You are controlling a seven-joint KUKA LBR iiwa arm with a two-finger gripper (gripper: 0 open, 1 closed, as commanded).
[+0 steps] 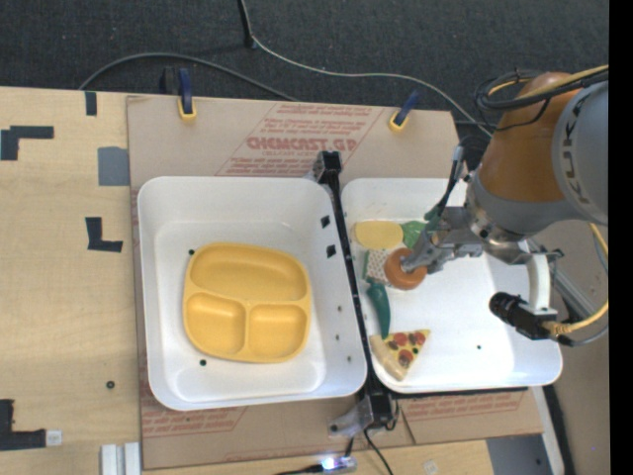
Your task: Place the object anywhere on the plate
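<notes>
Reaching in over the right-hand shallow white bin (pixel 514 364), the grey arm with its orange band (pixel 529 151) hangs its two-finger gripper (pixel 423 257) just above a round brown-orange toy food piece (pixel 404 271) — whether the fingers are spread or closed, or have any hold on that piece, cannot be told from this slant. Taking that brown-orange piece as the landmark: a pale yellow rounded toy (pixel 377 234) lies just up and to its left, a small green toy (pixel 413 233) sits just above it, a slim dark-green pepper-like toy (pixel 380 307) lies just below and to its left, and a toy pizza slice with red dots (pixel 399 350) rests further below, near the bin's front wall. Well to the left of the landmark, across the black divider between the bins, the yellow three-compartment plastic plate (pixel 246 301) sits in the left-hand shallow white bin (pixel 158 226) — well apart from every toy.
</notes>
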